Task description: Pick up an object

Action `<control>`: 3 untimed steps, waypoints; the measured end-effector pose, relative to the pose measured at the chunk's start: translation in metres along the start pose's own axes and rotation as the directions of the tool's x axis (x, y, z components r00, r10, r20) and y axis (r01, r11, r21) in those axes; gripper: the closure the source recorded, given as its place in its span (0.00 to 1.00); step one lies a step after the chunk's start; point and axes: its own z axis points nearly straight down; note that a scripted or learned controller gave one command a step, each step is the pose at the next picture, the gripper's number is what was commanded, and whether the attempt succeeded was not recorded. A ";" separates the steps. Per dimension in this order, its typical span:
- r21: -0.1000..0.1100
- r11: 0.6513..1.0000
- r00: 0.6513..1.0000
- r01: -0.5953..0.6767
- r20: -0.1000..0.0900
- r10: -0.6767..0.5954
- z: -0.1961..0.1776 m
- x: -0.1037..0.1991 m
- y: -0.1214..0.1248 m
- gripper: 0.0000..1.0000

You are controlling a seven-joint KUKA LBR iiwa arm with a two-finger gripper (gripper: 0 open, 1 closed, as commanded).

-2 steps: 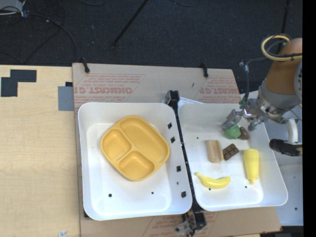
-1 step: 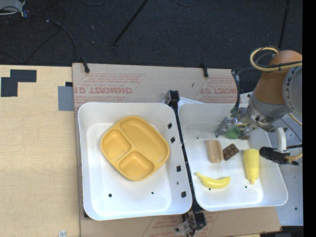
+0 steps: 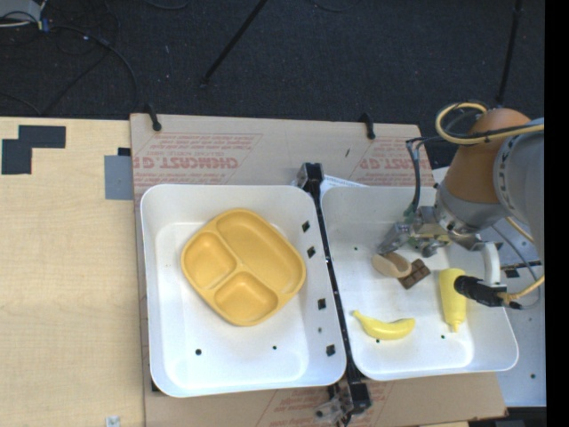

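so the gripper [image 3: 402, 240] is down in the right bin [image 3: 356, 345] by a tan and brown block [image 3: 402, 268], can't tell its grip, with a yellow banana [image 3: 384, 326] near the front rim

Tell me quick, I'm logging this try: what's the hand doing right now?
Hand: low in the right bin, by the tan and brown pieces; open or closed cannot be told.
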 end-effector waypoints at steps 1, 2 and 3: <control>-0.001 1.000 1.000 0.000 0.000 0.000 -0.012 0.000 0.000 1.00; -0.007 1.000 1.000 -0.003 0.002 0.003 -0.065 -0.009 -0.005 1.00; -0.006 1.000 1.000 -0.003 0.002 0.003 -0.113 -0.014 -0.012 1.00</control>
